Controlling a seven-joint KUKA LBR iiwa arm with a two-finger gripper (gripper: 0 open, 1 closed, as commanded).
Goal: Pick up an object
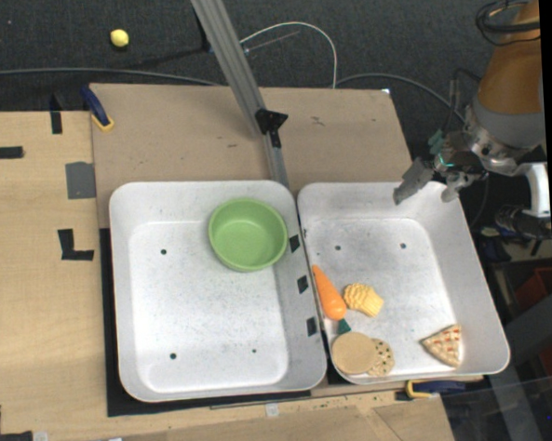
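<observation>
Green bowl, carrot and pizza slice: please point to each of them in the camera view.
green bowl [248, 233]: camera view, inner bottom of the bowl.
carrot [329, 295]: camera view, middle of the orange body.
pizza slice [445, 345]: camera view, centre of the wedge.

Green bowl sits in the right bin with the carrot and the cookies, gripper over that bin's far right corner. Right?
Not quite. The camera view shows the green bowl in the left bin. The carrot and cookies lie in the right bin, gripper over its far right corner.

A robotics lab: taped plywood bench [186, 127], loose cables [283, 33], two white bins [139, 270] of toy food [363, 299]
</observation>
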